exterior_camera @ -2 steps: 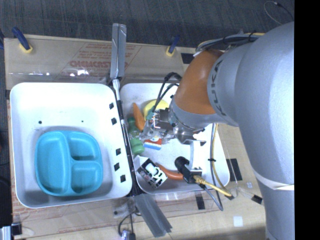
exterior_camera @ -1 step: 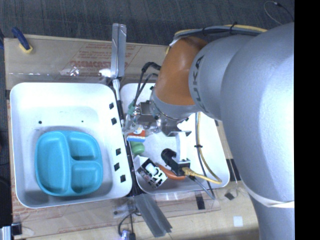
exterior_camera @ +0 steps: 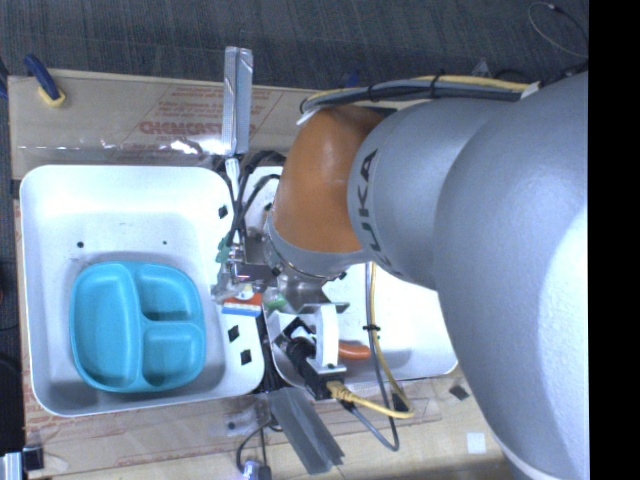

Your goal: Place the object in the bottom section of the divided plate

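A light blue divided plate (exterior_camera: pixel 138 325) lies in the left bin (exterior_camera: pixel 120 198), toward its near side, with one long section on its left and two smaller ones on its right. My gripper (exterior_camera: pixel 242 280) hangs over the wall between the two bins, just right of the plate. The arm's wrist and orange band (exterior_camera: pixel 320 193) cover most of it. A small orange-red object (exterior_camera: pixel 356 349) peeks out from under the arm in the right bin (exterior_camera: pixel 420 353). Most of that object is hidden.
The big grey arm (exterior_camera: pixel 480 258) covers nearly all of the right bin. An upright metal bar (exterior_camera: pixel 237 98) stands behind the bins at the middle. Cardboard (exterior_camera: pixel 150 103) lies under the bins at the back.
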Robot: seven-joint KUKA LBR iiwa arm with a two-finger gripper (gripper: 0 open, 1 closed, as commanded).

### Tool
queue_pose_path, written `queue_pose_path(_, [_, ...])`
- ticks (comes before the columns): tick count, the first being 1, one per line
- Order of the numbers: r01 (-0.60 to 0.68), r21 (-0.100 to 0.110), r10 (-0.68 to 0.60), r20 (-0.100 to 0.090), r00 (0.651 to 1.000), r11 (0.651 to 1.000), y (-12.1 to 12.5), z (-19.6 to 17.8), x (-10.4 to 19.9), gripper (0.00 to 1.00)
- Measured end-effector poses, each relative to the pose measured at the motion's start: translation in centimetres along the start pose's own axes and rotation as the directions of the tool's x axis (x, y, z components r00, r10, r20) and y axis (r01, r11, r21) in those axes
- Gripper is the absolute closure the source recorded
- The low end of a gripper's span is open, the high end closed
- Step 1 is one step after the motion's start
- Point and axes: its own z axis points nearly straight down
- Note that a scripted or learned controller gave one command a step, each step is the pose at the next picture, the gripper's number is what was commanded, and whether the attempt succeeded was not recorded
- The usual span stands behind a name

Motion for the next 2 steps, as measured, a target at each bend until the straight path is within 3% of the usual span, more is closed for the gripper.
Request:
queue_pose_path(1, [0.259,-0.001,-0.259,0.002,0.966,0.966,-0.6,1.2,8.2,1.0])
queue_pose_path(2, [0.257,-0.001,-0.257,0.002,0.966,0.966,-1.0,1.5,13.0,1.0])
